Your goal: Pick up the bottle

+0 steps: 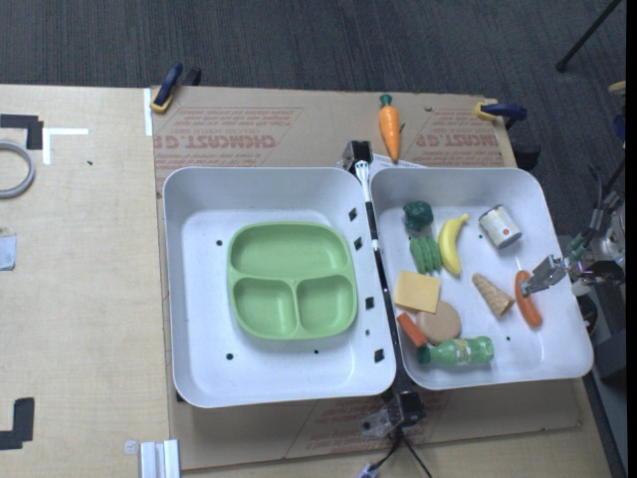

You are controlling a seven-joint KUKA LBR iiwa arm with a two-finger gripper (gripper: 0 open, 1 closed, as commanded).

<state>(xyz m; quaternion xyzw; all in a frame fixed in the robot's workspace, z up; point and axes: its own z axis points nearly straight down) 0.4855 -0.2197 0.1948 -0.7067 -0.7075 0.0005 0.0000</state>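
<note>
My claw hangs at the right edge of the right bin, low over its rim and just beside the upper end of a small orange carrot that lies on the bin floor there. I cannot tell how it stands; it is too small and blurred here to judge, and I see nothing held in it.

The bottle I am after is green and lies on its side along the near wall of the same bin, well apart from my claw, down and to the left of it. Its left end sits just beside a round tan cookie and a short orange piece near the bin's left wall.

Around them the bin holds a yellow cheese slice touching the cookie's top, a green pea pod with a dark green broccoli piece above it, a banana just right of the pod, a white can lying tilted toward the far right corner, and a tan cone between the banana and the small carrot.

The left bin bears a green divided plate with three compartments. Beyond the bins, on the cardboard, a larger carrot with a green top lies near the seam between them.
</note>
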